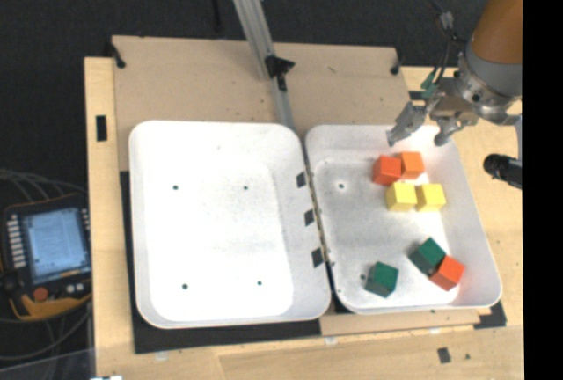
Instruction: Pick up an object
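Gripper [423, 132]: you see it hanging over the far rim of the right bin [352, 299], its two fingers spread apart with nothing between them.
Nearest candidates: the orange cubes [398, 168] sit just below the spread fingers, two of them touching side by side near the bin's far end.
Yellow cubes [416, 196]: two, touching each other and pressed right up against the orange pair on its near side.
Green cubes: two, one standing alone [382, 279] near the bin's front wall, the other [427, 255] touching a single red-orange cube [448, 273] at the front right.
Count: you have seven small blocks in all, every one in the right bin: two orange, two yellow, two green, one red-orange.
Left bin [149, 193]: white tray with a few dark specks on its floor.
Handling: judge these as light, rigid blocks with flat faces; they should not deform or break, though smooth sides may slip under a weak squeeze.
Where to grip: take opposite flat faces, square on. The lone green cube gives you free room on all sides; the clustered pairs leave little gap for a finger between neighbours.
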Available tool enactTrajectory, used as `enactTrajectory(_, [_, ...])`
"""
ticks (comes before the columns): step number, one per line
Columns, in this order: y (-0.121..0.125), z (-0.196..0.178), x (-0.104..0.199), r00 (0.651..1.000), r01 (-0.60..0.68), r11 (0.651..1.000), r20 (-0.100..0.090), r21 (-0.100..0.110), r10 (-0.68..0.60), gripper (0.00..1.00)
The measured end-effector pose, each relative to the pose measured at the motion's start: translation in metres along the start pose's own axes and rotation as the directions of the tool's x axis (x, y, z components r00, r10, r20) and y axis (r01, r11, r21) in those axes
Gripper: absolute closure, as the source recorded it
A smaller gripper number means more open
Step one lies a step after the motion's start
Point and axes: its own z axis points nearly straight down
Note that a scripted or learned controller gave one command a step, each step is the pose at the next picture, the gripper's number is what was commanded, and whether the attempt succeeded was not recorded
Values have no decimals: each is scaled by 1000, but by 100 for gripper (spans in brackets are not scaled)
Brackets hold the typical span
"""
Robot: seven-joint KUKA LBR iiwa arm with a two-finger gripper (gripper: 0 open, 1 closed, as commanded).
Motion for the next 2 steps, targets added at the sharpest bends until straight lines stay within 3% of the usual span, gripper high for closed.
enactTrajectory(1, [0,0,0,1000,0,1000,0,0,0,0])
enactTrajectory(2, [-4,42,0,1000,-4,1000,3,4,4,0])
